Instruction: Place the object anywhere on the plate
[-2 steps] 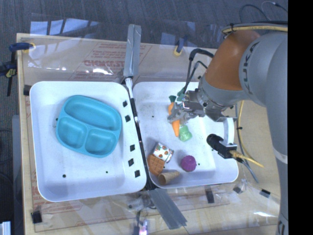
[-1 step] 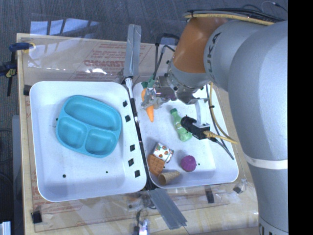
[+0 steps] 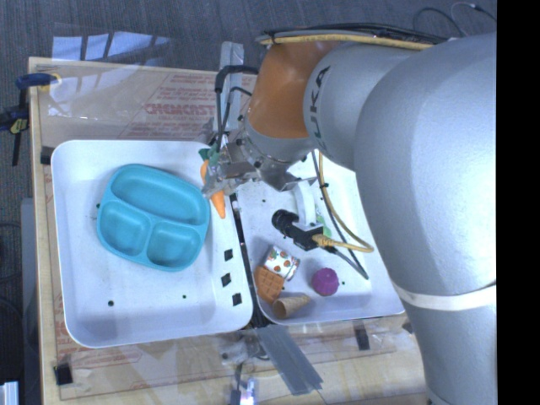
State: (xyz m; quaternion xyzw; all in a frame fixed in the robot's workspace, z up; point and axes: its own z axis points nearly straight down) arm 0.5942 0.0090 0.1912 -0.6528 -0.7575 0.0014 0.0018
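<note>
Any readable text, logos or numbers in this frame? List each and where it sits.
"KUKA" (only partly visible): dark letters on the grey arm casing, running vertically beside the orange band.
Red print on the cardboard sheet behind the bins: too blurred to read.
No other text is legible.

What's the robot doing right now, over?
Gripper at the seam between the bins, orange carrot toy poking out under it. Grip unclear. Blue plate in left bin, nothing in the way. Over.

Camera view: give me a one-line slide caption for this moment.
Gripper carrying an orange toy carrot over the bins' divide, beside the blue three-compartment plate; ice-cream cone and purple ball in the right bin.
</note>
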